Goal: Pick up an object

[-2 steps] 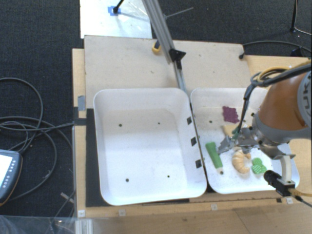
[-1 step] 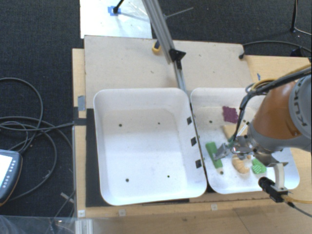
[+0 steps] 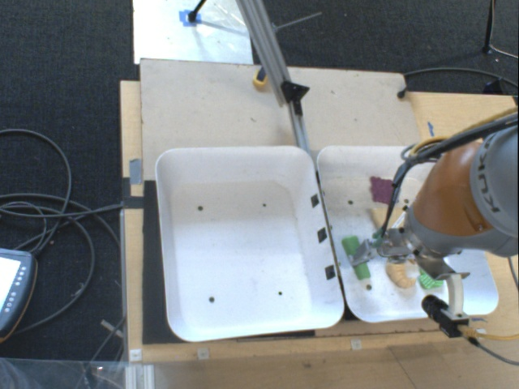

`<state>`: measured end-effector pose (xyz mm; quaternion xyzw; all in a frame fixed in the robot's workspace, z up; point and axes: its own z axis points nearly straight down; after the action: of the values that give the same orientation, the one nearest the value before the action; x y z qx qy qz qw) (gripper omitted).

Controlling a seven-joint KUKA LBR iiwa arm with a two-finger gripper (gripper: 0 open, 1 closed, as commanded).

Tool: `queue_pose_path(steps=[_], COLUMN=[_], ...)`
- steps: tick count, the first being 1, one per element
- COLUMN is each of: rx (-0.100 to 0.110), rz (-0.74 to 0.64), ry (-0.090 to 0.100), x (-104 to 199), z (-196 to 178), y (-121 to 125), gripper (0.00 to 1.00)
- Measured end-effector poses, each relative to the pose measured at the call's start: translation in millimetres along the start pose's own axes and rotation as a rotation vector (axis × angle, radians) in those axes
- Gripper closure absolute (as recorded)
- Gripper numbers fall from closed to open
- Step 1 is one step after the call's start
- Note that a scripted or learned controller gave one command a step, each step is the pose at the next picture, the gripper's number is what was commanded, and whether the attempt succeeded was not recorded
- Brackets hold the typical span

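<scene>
My gripper (image 3: 366, 252) hangs low over the left part of the right bin (image 3: 357, 164), reaching in from the right under the orange-banded wrist (image 3: 444, 201). It sits right at a green block (image 3: 351, 245), with a second green piece (image 3: 363, 271) just below it. I cannot tell whether it touches either one. A tan lumpy object (image 3: 397, 275) and a bright green object (image 3: 430, 282) lie beneath the wrist. A purple piece (image 3: 379, 188) rests toward the back of the bin, with a cream object (image 3: 378, 215) in front of it, partly hidden by the arm.
The left bin (image 3: 174, 217) stands beside the right one, sharing a raised rim with black tabs (image 3: 322, 235). A grey pole (image 3: 272, 47) slants in from the top to the bins' junction. Cables and a pendant (image 3: 12, 286) lie on the floor at left.
</scene>
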<state>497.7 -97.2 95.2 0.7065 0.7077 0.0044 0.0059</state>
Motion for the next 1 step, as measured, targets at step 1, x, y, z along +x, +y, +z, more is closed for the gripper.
queue_pose_path(steps=[1], rx=[-0.003], rz=[0.000], ry=[0.000], x=[-0.4], z=[-11.6], y=[1.2], gripper=[1.00])
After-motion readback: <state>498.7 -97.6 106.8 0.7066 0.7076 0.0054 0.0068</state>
